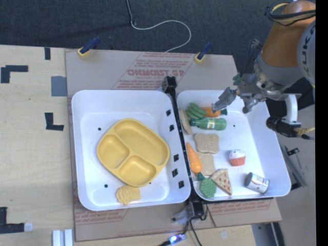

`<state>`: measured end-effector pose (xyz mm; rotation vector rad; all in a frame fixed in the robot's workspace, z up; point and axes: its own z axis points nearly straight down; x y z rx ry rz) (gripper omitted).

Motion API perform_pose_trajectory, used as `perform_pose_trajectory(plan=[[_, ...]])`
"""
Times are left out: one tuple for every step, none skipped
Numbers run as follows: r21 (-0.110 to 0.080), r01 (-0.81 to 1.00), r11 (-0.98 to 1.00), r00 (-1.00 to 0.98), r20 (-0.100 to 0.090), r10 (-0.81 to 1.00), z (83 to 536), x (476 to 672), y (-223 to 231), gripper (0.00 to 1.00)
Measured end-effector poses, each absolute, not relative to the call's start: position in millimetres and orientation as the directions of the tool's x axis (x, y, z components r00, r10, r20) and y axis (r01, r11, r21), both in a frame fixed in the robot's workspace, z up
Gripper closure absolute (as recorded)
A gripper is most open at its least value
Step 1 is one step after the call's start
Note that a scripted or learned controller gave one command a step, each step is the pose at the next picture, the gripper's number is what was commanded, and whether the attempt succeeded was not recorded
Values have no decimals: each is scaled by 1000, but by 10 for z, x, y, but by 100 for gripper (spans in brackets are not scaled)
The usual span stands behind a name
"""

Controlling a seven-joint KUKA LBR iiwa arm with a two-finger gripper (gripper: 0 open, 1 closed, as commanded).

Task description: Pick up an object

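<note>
At upper right of the frame, the end effector (pixel 234 100) hangs open and empty over the right bin (pixel 266 152), one finger just above the green bottle (pixel 209 124) lying near that bin's upper left corner.

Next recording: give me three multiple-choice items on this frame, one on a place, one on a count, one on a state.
1. Where does the yellow tray lie?
A. left bin
B. right bin
C. on the cardboard

2. How many compartments does the tray have?
A. one
B. three
C. six

3. What is the gripper doing?
A. resting on the tray
B. hovering over the right bin, near the green bottle
C. touching the cupcake

Key: 1 A, it sits inside the left bin. 2 B, two dividers split it in three. 3 B, it hangs at that bin's far end.
</note>
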<state>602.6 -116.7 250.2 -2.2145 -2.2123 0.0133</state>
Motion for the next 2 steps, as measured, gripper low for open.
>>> perform_pose_trajectory(plan=[[-2,1000,2,-2,0,1000,2573,6048,-1166,0],[-8,1000,1,-1,0,1000,1926,6012,-1147,0]])
